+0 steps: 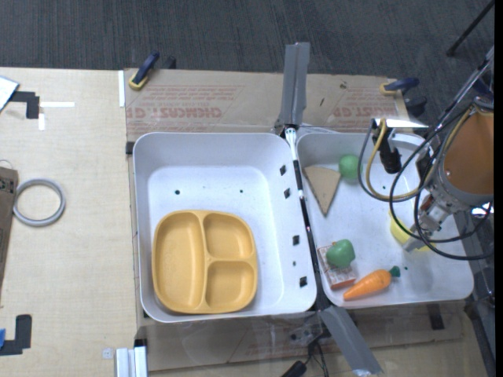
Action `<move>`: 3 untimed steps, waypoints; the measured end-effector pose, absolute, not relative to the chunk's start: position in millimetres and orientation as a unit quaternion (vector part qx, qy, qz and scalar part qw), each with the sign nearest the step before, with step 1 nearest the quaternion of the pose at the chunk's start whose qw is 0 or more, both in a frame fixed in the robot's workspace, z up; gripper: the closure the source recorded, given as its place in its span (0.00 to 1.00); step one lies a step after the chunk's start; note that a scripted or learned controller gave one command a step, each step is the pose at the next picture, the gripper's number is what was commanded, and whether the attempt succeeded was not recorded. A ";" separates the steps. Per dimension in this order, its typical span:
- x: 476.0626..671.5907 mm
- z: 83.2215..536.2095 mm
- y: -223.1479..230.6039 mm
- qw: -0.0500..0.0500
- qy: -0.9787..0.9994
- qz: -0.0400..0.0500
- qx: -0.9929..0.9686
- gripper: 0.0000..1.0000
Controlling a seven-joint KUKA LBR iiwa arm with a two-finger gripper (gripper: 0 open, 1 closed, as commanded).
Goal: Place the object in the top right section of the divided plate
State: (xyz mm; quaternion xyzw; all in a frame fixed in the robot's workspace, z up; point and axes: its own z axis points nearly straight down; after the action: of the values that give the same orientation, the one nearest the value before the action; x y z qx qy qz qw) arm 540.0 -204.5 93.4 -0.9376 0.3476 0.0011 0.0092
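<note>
Cardboard covers the bench under 2 white bins; the yellow plate (206, 261) sits in the left bin's (157, 163) front-left corner; the right bin (440, 285) holds a carrot (368, 283) by its front edge; the gripper (416, 238) hangs near its right edge, its grip hidden, cannot tell.

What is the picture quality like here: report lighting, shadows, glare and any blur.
Camera view: even, soft overhead light; faint shadows under the yellow divided plate and toy carrot; mild sheen on the white bin rims, no harsh glare; bin contents sharp, while the arm's orange band at the right looks soft and slightly blurred.
</note>
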 end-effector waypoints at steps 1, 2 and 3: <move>584.4 92.3 -192.8 0.002 0.180 -0.001 -0.984 1.00; 576.2 93.1 -210.0 0.007 0.106 -0.002 -0.994 1.00; 577.3 102.2 -207.0 0.009 0.104 -0.002 -0.995 1.00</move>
State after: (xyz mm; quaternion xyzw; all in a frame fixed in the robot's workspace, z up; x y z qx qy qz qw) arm 577.3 -207.0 102.2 -0.9945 0.1042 -0.0021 0.0093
